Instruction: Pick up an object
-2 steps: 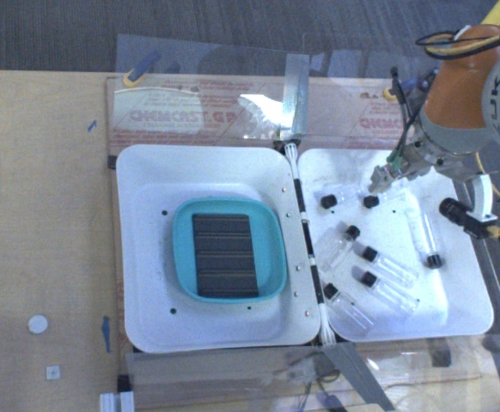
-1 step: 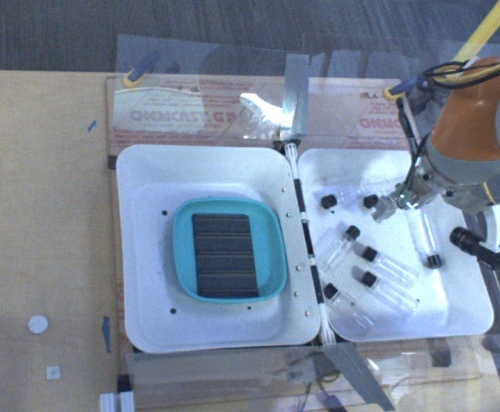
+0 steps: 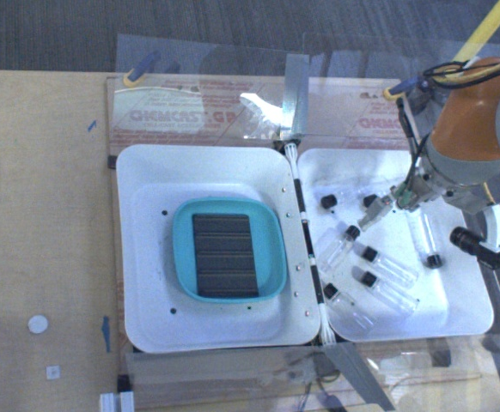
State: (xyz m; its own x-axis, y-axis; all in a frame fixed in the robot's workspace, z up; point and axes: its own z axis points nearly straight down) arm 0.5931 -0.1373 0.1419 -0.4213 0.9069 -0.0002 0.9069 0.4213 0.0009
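In the right bin (image 3: 469,312), clear black-capped vials (image 3: 386,270) lie scattered flat, within reach of the gripper (image 3: 405,197) poised over them to pick one, its grip state impossible to tell.

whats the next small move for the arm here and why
Probably a short drop straight down. The gripper sits over the right bin, close beside the end of a clear vial with nothing seen between its fingers. Several black-capped vials lie loose around it, so that nearest one looks the easiest target.
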